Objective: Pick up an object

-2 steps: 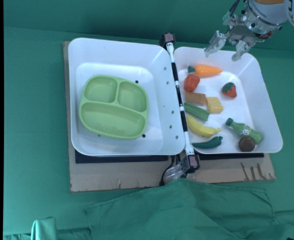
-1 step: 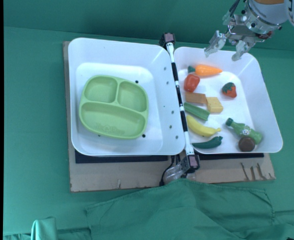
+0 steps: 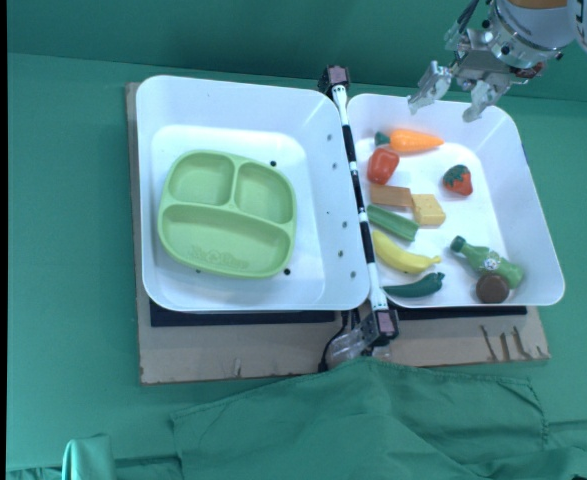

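My gripper (image 3: 451, 93) hangs open above the far edge of the right bin (image 3: 526, 168), with nothing between its fingers. Just below it lies an orange carrot (image 3: 413, 141). In the same bin are a red pepper (image 3: 382, 165), a strawberry (image 3: 458, 179), a brown block (image 3: 391, 197) and a yellow block (image 3: 429, 209), a green cucumber (image 3: 392, 223), a banana (image 3: 404, 257), a dark green chili (image 3: 415, 287), a green bottle (image 3: 486, 259) and a brown round piece (image 3: 492, 288).
The left bin (image 3: 318, 128) holds a light green divided plate (image 3: 228, 212). A black-and-white bar (image 3: 357, 183) runs between the bins. Green cloth (image 3: 373, 423) is bunched at the bench's front.
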### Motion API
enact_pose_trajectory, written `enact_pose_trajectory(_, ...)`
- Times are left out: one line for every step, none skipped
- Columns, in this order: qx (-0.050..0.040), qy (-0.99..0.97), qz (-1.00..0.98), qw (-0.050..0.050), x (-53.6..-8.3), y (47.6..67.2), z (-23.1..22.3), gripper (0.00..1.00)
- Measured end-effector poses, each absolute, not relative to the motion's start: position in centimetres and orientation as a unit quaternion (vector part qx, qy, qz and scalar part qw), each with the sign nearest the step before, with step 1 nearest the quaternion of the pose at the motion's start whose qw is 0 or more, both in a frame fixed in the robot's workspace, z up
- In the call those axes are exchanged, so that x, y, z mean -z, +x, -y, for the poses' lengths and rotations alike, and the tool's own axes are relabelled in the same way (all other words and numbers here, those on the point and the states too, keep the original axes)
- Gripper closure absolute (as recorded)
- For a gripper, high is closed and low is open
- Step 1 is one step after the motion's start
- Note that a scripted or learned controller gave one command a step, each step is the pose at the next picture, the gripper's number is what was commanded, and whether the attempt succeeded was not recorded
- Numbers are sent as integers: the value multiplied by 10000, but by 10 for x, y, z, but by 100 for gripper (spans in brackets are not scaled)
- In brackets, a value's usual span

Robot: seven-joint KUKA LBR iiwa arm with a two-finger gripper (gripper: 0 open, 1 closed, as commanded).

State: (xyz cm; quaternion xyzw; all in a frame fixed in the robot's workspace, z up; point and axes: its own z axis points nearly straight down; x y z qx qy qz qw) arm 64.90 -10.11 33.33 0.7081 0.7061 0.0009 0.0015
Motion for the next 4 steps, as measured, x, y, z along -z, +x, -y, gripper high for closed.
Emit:
enact_pose_trajectory(-9, 7081, -7061, 15, -333, 649, 101, 0)
enact_pose_trajectory(-9, 7081, -7061, 15, -333, 649, 101, 0)
enact_pose_trajectory(21, 7094, -7048, -24, -277, 565, 90, 0)
enact_pose_trajectory(-9, 7085, -7057, 18, -280, 570, 90, 0)
